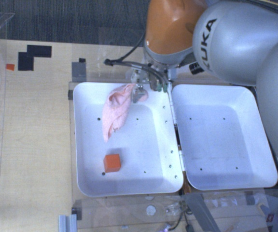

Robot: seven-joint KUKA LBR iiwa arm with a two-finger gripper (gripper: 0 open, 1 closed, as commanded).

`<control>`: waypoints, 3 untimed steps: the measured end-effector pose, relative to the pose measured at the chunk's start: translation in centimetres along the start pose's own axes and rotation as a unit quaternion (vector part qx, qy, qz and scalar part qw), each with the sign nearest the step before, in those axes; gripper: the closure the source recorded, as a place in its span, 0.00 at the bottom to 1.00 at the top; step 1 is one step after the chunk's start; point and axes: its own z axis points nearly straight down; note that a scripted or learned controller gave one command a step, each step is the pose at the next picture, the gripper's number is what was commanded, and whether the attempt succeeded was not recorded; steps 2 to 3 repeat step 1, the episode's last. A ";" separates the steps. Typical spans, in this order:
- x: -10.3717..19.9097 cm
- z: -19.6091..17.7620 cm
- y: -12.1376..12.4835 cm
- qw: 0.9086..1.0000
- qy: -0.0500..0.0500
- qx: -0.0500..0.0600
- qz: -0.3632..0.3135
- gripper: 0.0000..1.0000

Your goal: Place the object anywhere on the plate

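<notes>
Just below the end effector [140,94], a pink cloth [116,111] trailed down the left bin [88,144], its top corner apparently pinched between the clenched fingers, likely for lifting. An orange block [112,163] sat well below. No plate was evident; the right bin [226,144] lay beside.

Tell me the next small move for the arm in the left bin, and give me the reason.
Probably lift the hand straight up a little to test the grip. It sits at the top end of the pink cloth near the back of the left bin, and the cloth appears to trail down from it across the floor. The orange block lies apart, nearer the front. No plate can be made out.
</notes>
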 end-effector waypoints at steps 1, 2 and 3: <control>0.0 -0.1 0.0 1.000 -0.001 0.000 0.000 0.00; 0.0 -0.1 0.0 1.000 -0.001 0.000 0.000 0.00; 0.0 -0.1 0.0 1.000 -0.001 0.000 0.000 0.00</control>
